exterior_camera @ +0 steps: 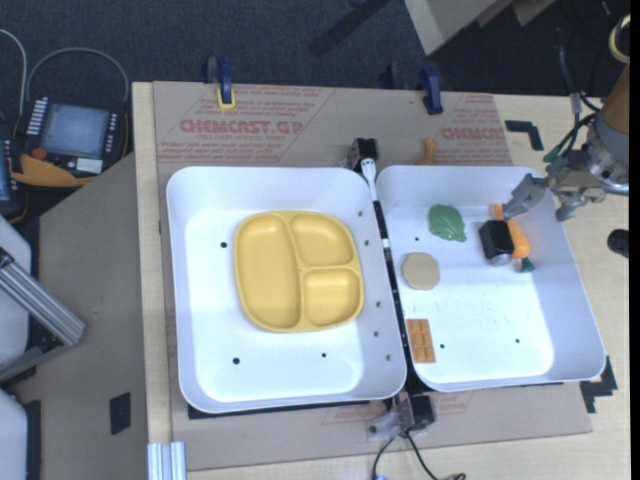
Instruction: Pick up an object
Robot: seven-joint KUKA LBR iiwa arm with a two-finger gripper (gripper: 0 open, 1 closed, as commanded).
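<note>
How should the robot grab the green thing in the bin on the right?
The green thing is a small lump lying flat with bare floor around it. The tool would best come straight down from above and pinch it across its narrower middle, probably from its left and right sides.

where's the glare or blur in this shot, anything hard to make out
Camera view: even overhead light, mild sheen on the yellow plastic divided tray; soft shadows under the shallow white bins; the claw at the right bin's far edge looks slightly soft, its fingers hard to read.

Lab: clamped bench (300,118), teach pendant (70,133)
</note>
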